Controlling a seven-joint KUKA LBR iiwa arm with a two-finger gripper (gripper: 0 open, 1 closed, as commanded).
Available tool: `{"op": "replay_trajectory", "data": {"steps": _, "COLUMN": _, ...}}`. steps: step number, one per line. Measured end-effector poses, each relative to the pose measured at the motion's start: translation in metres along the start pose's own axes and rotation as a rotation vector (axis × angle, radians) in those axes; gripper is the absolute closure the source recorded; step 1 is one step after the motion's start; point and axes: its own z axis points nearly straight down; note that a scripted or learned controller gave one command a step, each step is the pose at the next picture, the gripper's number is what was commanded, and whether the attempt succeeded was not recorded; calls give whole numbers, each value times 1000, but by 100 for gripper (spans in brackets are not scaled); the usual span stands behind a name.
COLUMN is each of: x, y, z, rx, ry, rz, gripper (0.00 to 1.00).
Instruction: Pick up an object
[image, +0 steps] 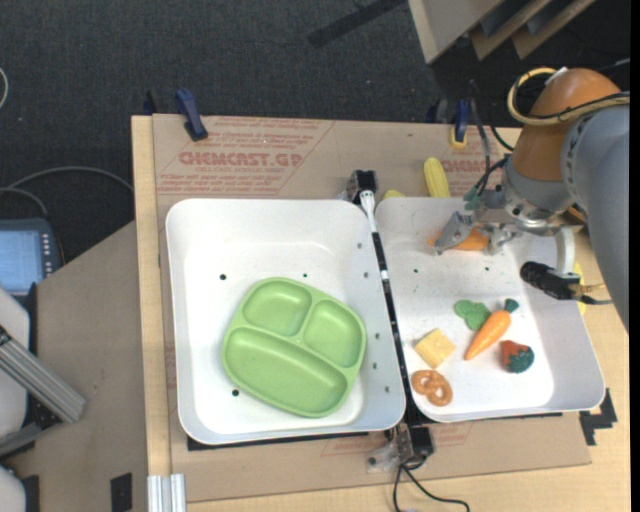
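Orange and small, the toy piece (474, 243) nearest the gripper (464, 234) is the likeliest pick. It lies at about 11 o'clock in the right bin (560, 395), and the gripper sits directly over it, partly covering it. I cannot tell whether the jaws are apart, together or closed on the piece.

It looks like light, hard plastic play food, so it is probably stiff, not fragile and rather slick. A grip across its narrower middle should hold better than one on a tapered end, where it may squirt out.

Other toys lie toward 6 o'clock, well apart from it:
- a carrot (487, 334) near the bin's centre
- a green leafy bit (469, 312) touching the carrot
- a red and green piece (516, 356) at 5 o'clock
- a yellow cheese wedge (435, 348) and a pretzel (431, 386) at 7 o'clock

A yellow corn cob (436, 178) rests beyond the rim at 11 o'clock.

The bin floor is smooth white plastic, so a nudged toy would likely slide. There is open floor around the piece, though the far wall is near. The left bin (200, 260) holds a green divided plate (293, 345). Both bins sit on a brown board-covered bench (250, 160).
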Motion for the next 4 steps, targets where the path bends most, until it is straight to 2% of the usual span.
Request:
{"op": "replay_trajectory", "data": {"steps": 1, "x": -26, "y": -123, "z": 2, "rx": -10, "ry": -4, "rz": 8, "gripper": 0}}
{"op": "replay_trajectory", "data": {"steps": 2, "x": 29, "y": -188, "z": 3, "rx": -13, "ry": -1, "rz": 1, "gripper": 0}}
{"op": "replay_trajectory", "data": {"steps": 3, "x": 29, "y": -115, "z": 1, "rx": -27, "ry": -8, "rz": -3, "gripper": 0}}
{"op": "replay_trajectory", "data": {"steps": 4, "x": 28, "y": -118, "z": -9, "rx": -24, "ry": -8, "rz": 1, "gripper": 100}}
